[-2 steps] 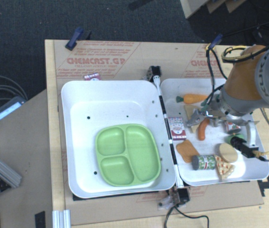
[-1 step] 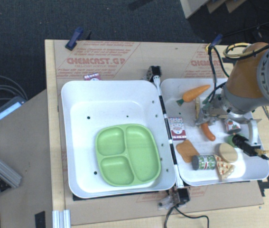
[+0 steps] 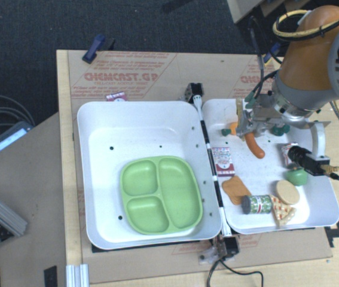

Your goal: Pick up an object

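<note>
Gripper (image 3: 248,126): over right bin, upper-left part; finger state: cannot tell (wrist body hides the tips).
Arm (image 3: 312,52): grey w/ orange band, enters from 2 o'clock.
Orange sausage (image 3: 254,146): just below gripper at 5 o'clock, lying tilted on bin floor; contact w/ gripper unclear.
Red-white packet (image 3: 222,161): at 8 o'clock from gripper, against divider.
Brown cookie (image 3: 236,188): 6 o'clock from gripper.
Green can (image 3: 257,204): on its side, touching cookie.
Pizza slice (image 3: 283,211): just beside can, at 3 o'clock.
Right bin (image 3: 327,205): white, holds items above.
Left bin (image 3: 97,130): white, at 9 o'clock.
Green tray (image 3: 160,194): three compartments, lower centre of left bin.
</note>
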